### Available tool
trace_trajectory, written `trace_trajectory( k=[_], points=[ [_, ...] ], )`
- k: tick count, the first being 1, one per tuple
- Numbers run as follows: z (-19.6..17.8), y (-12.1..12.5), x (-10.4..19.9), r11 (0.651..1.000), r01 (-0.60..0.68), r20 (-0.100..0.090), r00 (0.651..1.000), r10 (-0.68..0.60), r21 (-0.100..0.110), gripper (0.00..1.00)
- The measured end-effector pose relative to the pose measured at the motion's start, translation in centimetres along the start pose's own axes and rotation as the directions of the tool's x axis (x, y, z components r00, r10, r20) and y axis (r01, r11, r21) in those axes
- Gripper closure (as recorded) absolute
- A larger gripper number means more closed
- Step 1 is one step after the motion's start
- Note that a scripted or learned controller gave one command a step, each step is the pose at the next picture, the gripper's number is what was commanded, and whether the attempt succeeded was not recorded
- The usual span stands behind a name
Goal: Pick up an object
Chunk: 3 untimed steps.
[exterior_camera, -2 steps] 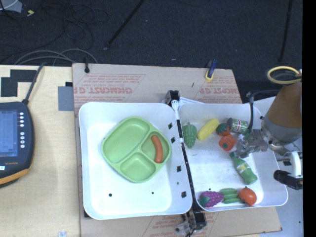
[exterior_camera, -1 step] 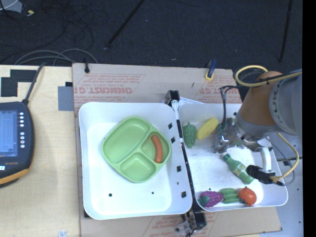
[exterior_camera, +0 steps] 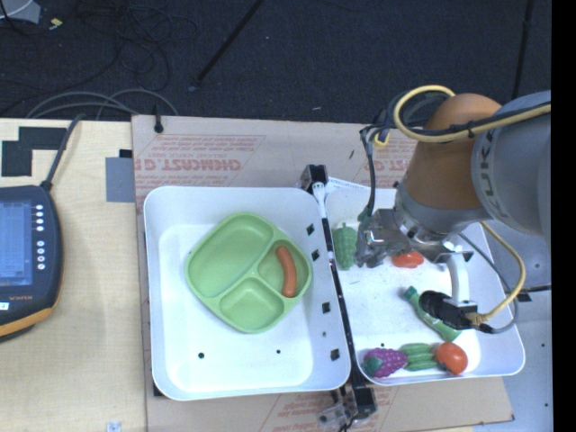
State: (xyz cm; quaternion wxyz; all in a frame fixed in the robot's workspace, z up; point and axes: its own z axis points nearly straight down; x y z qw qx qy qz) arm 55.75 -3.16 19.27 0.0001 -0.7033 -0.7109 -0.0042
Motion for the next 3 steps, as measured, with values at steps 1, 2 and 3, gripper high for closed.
trace_trajectory(
  k=[1,2,3],
  points=[
    [-10.3,-4.4,-1.9,1.000,-0.012,0.007,1.000,0.012,-0.002,1.00],
    [-18.6,-6.4,5.1,1.000,-0.005,0.004,1.000,0.005,0.001,1.00],
    [-26.8,-7.9,7.7,1.000,-0.008,0.005,1.000,0.008,0.000,1.00]
  ],
)
